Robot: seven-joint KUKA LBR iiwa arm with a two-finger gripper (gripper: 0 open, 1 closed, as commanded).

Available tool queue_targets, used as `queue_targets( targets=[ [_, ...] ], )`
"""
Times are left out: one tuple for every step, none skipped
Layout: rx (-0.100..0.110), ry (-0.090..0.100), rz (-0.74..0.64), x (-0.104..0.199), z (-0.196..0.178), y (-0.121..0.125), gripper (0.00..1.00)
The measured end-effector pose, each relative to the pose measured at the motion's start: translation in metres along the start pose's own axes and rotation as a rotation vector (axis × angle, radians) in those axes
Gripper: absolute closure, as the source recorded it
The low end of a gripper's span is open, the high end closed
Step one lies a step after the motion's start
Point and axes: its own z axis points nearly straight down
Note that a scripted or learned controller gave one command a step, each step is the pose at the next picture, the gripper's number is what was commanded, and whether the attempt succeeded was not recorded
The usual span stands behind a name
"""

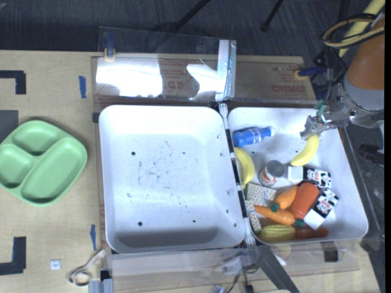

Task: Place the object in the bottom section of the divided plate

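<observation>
At the far left of the worktop (55, 237) we see the green divided plate (40, 161), with two small sections along its upper side and one large section along its lower right; all three look bare. The plate sits well apart from the bins.

Next comes the left bin (110, 182), a shallow white tray with a few dark dots and faint scuff marks on its floor. Behind it lies a clear plastic sheet (162, 66) that catches a bright glare.

The right bin (357, 215) touches the left one along a shared edge. Against that edge lies a yellow banana (245, 165), with a blue bottle (251, 135) just above it. Near the middle stands a small can (271, 172). Below it lie a patterned cloth (259, 195), a carrot (273, 213), an orange bottle (303, 200) and a yellow-green vegetable (278, 232), crowded together with some black-and-white checked pieces (317, 177).

Toward the bin's upper right, a second banana (306, 151) hangs curved, its upper end right at the gripper (315, 124). We see the gripper's tips touching or closing on that end, yet we cannot tell how far apart they stand, nor whether the banana is truly clamped. The arm's orange band (368, 66) shows at the right edge.
</observation>
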Motion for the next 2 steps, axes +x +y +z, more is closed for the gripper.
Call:
queue_targets(
  targets=[
    [0.002, 0.001, 0.009, 0.061, 0.043, -0.029, 1.0],
    [0.003, 0.003, -0.137, 0.143, 0.006, -0.037, 1.0]
  ],
)
